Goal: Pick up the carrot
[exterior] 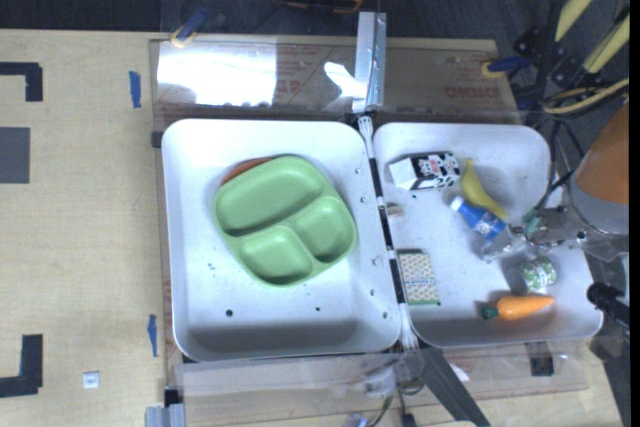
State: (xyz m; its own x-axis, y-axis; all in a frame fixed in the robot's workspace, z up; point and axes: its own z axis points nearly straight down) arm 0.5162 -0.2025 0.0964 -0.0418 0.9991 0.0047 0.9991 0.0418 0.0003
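The carrot [522,308], orange with a green stub at its left end, lies on its side near the front right corner of the right bin [450,325]. My gripper [537,233] reaches in from the right edge, low over the right side of that bin. It is above and slightly right of the carrot, apart from it. The arm's orange band [610,165] and grey wrist sit behind the gripper and hide the bin's right wall.
In the right bin lie a yellow banana [475,185], a blue bottle [482,221], a black-and-white box [428,169], a patterned packet [418,277] and a small greenish object [541,273] just above the carrot. A green divided plate [286,219] sits in the left bin [190,245].
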